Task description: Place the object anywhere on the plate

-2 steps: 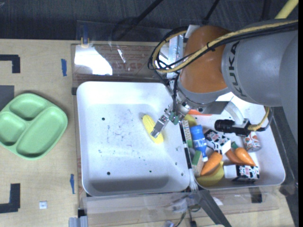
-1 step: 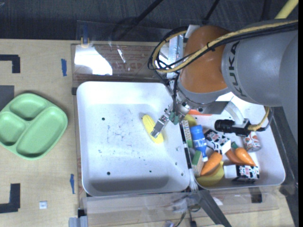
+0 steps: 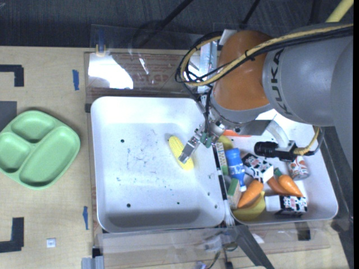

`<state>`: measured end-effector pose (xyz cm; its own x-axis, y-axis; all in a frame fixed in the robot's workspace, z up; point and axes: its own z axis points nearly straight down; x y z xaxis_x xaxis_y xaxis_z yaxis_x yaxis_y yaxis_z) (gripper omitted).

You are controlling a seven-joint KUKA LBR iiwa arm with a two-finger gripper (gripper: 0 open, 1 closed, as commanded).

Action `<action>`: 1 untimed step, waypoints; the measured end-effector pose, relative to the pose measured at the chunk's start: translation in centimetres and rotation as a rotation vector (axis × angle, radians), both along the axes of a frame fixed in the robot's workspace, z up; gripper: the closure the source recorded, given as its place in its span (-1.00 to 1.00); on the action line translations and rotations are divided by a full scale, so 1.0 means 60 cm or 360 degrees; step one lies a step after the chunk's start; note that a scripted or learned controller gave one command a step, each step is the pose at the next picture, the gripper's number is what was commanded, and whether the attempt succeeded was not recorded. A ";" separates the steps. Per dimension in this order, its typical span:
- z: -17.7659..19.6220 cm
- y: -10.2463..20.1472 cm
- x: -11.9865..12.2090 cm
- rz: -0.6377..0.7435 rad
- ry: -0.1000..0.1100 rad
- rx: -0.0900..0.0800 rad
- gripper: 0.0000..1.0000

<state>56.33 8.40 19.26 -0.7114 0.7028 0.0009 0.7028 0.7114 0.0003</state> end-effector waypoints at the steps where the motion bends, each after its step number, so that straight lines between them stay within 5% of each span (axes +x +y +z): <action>1: 0.015 0.000 0.002 -0.0001 -0.0004 0.0001 1.00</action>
<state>56.48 8.41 20.17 -0.7111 0.7031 -0.0002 0.7031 0.7111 0.0026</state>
